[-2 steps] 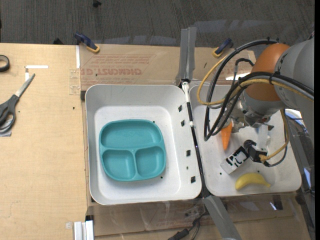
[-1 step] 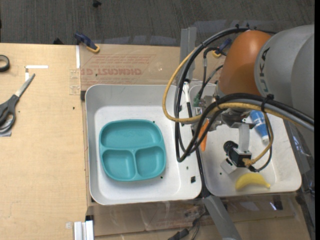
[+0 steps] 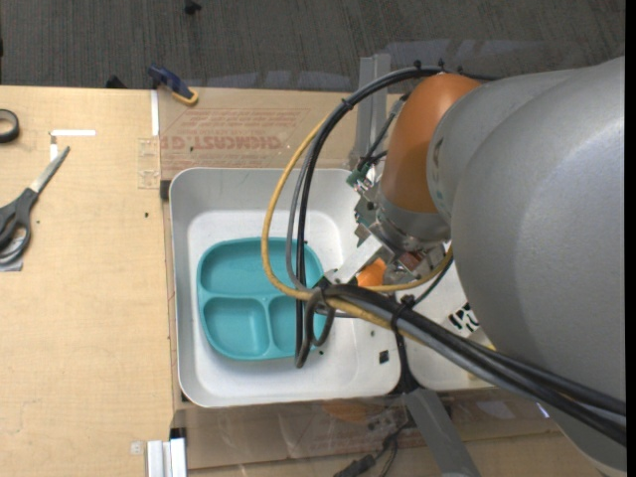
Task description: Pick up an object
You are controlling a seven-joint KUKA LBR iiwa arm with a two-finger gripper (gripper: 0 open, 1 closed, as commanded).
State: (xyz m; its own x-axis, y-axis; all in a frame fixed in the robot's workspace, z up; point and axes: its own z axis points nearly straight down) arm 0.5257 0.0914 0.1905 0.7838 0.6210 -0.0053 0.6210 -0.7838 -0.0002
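One teal tray point(image 3: 253, 301) with three compartments lies flat in the left bin point(image 3: 189, 266), toward its left side. One small orange object point(image 3: 370, 274) shows just right of the tray, near the bin's right wall, partly hidden by the arm point(image 3: 537, 227). The arm's wrist hangs over that spot, and whether the claw is open or closed cannot be told. Cables point(image 3: 298, 237) loop over the tray. One pair of scissors point(image 3: 25, 207) lies on the bench point(image 3: 79, 346) at left.

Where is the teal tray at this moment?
The teal tray lies in the left white bin, toward its left side. Cables hang across its right edge, and the arm is to its right.
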